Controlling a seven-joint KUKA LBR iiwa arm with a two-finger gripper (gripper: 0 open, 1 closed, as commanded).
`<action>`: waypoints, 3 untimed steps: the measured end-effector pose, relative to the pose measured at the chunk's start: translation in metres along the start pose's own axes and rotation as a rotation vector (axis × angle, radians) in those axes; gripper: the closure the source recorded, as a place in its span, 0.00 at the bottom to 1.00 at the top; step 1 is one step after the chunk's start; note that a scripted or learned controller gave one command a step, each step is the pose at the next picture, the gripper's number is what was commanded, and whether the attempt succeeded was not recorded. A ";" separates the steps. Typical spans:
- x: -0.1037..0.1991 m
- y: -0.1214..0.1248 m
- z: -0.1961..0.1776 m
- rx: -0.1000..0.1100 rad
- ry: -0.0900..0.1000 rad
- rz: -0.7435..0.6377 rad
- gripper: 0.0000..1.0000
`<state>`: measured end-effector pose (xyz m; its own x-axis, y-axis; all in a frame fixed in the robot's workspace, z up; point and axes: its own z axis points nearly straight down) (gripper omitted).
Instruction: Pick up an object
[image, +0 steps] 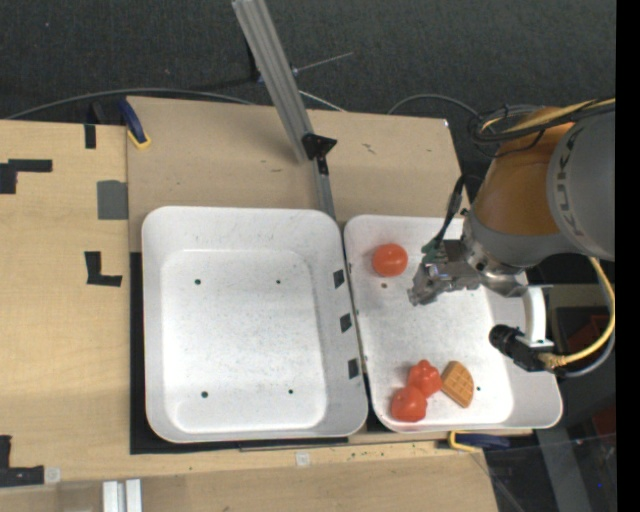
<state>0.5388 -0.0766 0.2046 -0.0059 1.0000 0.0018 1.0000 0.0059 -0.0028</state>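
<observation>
My gripper (424, 290) hangs over the upper half of the right bin (500, 400), just right of a round red-orange fruit (390, 260). From this slant I cannot tell its state, and I see nothing caught in it. My reading: the pick is not done; everything lies on the bin floor, and the approach, closing and lift are all left.

Largest first. Left bin (240, 320): shallow white tray, rounded corners, faintly speckled floor with a few small dark dots. Right bin: same white moulded make, narrower in view. My arm (530, 195): grey casing, broad orange band above the wrist, smooth and matte.

Objects, all in the right bin:
- Round red-orange fruit, smooth, tomato-like, near the top left corner.
- Lumpy red piece (424, 376), near the bottom.
- Rounder red piece (407, 404), touching it below.
- Tan waffle-textured biscuit shape (458, 383), flat, tilted, just beside the lumpy piece.
</observation>
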 end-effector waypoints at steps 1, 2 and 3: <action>0.064 -0.001 -0.005 -0.001 0.001 -0.003 1.00; 0.116 0.002 -0.019 -0.002 0.000 -0.002 1.00; 0.172 0.010 -0.010 0.000 -0.001 -0.002 1.00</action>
